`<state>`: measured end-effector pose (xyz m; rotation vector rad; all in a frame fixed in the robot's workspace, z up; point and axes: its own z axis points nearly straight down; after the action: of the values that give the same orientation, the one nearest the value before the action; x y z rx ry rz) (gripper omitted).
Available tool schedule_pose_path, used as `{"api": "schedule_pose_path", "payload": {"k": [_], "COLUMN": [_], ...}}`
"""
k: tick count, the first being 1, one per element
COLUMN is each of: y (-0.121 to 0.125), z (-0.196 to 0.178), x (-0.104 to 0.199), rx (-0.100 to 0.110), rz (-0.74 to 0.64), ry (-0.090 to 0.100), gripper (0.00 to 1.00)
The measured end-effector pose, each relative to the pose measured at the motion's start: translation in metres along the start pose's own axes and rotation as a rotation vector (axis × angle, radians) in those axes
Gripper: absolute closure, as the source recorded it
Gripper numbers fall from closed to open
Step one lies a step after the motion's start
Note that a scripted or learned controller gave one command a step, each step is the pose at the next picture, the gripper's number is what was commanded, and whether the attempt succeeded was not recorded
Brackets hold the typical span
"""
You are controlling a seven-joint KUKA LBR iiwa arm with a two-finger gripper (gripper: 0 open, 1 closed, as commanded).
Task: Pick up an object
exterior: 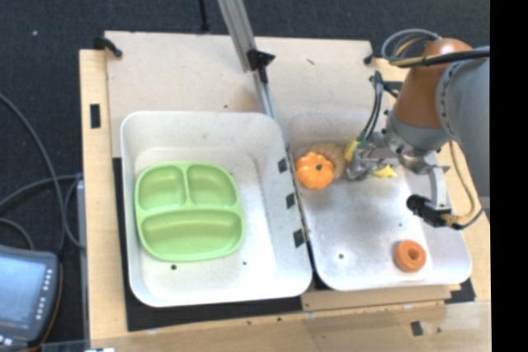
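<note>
Task object, nearest the gripper: a small yellow object (pixel 382 171) in the right bin (pixel 363 264), mostly hidden under the tool; only yellow slivers show, one by the left of the tool and one at its right, so the shape cannot be made out.
Orange pumpkin (pixel 315 170): a round, ribbed, glossy orange toy with a short stem on top, in the upper left part of the right bin, just beside the gripper's left side and near the wall the two bins share.
Tan patch (pixel 327 150): a flat pale brown shape just behind the pumpkin; what it is cannot be told.
Orange ring (pixel 410 255): a small doughnut-like piece, matte orange with a dark centre, in the lower right corner of the right bin, well apart from the gripper.
Green tray (pixel 189 211): a light green divided plate with two small upper compartments and one long lower one, lying flat in the left bin (pixel 206 132).
Gripper (pixel 365 163): down low in the upper middle of the right bin, over the yellow object; whether the claw is spread or pinching cannot be told from this view.
Arm (pixel 429 107): grey with an orange band, coming in from the right, cables looped around the wrist.
Bench (pixel 190 74): pale board under both bins; a metal pole (pixel 231 0) rises from its back edge.
Writing and brands: none readable on any object.
</note>
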<state>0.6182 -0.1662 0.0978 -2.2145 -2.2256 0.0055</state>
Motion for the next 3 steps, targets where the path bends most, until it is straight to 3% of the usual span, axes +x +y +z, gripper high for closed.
{"api": "schedule_pose_path", "payload": {"k": [1,2,3], "y": [0.0,0.001,-0.003], "z": [-0.004,-0.015,-0.003], "x": [0.038,0.035,-0.023], "rx": [-0.005,-0.007,-0.004], "rz": [0.002,0.004,0.01], "ry": [-0.002,-0.003,-0.003], "gripper": [1.0,1.0,1.0]}}
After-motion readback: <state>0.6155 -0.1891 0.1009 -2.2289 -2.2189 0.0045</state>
